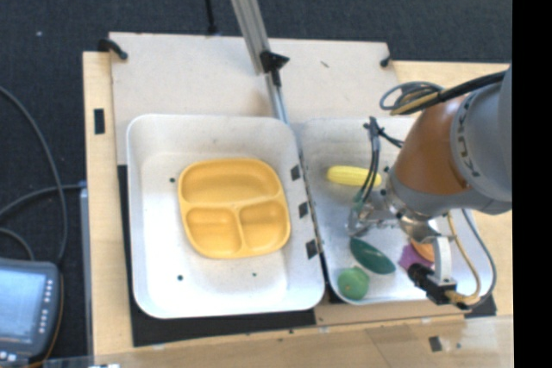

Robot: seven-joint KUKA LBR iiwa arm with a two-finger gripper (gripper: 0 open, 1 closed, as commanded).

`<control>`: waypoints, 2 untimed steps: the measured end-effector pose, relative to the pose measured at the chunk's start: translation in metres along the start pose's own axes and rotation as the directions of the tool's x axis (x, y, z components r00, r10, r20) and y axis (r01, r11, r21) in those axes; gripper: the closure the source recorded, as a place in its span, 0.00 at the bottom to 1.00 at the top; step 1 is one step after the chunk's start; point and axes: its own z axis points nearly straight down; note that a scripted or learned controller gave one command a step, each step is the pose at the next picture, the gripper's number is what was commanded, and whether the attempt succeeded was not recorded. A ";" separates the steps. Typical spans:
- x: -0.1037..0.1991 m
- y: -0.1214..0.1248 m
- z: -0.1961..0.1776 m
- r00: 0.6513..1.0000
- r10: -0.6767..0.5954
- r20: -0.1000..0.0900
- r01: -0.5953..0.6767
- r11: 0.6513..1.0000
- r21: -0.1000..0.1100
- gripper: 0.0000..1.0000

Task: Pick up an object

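The right bin (332,146) holds a yellow banana-like piece (348,177) near its middle, a dark green flat object (372,255) lower down, a light green ball (352,281) by the front rim, and purple (408,256) and orange (423,251) bits partly under the arm. My gripper (365,218) hangs low in this bin, between the yellow piece and the dark green object. The wrist covers its tips.
The left bin (155,142) carries a yellow divided tray (233,207). A slanted metal pole (246,4) rises behind the bins. Cables loop around the arm at the right bin's far edge (405,95).
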 end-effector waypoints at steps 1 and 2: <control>-0.005 0.002 -0.064 1.000 -0.009 0.002 0.009 1.000 -0.004 1.00; -0.011 -0.002 -0.112 1.000 -0.010 0.003 0.010 1.000 -0.004 1.00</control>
